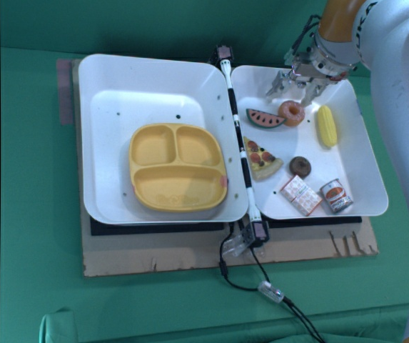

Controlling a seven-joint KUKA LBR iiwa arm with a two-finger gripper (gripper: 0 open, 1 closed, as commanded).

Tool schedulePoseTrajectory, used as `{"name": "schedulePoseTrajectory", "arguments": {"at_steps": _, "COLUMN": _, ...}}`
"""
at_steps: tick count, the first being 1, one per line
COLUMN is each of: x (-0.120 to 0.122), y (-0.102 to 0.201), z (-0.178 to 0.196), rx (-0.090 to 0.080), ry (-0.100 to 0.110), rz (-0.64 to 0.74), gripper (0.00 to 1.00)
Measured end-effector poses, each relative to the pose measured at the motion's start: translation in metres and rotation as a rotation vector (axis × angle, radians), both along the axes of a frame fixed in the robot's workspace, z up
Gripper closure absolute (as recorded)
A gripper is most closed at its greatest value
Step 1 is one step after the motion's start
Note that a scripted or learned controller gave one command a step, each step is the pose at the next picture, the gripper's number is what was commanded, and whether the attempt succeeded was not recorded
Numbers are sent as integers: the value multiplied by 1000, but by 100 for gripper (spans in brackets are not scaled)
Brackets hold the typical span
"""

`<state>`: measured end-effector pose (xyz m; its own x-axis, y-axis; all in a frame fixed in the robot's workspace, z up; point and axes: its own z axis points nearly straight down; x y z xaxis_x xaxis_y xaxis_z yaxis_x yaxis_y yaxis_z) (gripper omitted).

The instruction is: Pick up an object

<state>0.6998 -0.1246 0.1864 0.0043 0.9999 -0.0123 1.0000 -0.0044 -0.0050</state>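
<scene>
My gripper (294,91) hangs over the back of the right bin (367,164), fingers spread open with nothing between them. Just in front of it lies an orange glazed donut (291,112). A watermelon slice (265,118) sits to the donut's left and a yellow corn cob (326,126) to its right. Nearer the front lie a pizza slice (261,158), a chocolate donut (300,166), a red and white packet (300,195) and a small can (336,196).
The left bin (104,106) holds a yellow divided plate (178,166). A black and white striped bar (236,127) runs between the bins. Cables (261,284) trail off the bench's front edge. The arm (397,84) rises along the right side.
</scene>
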Motion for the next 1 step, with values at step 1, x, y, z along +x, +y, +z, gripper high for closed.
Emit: {"name": "schedulePoseTrajectory", "arguments": {"at_steps": 1, "x": 0, "y": 18, "z": 0, "rx": -3, "ry": 1, "rz": -3, "gripper": 0}}
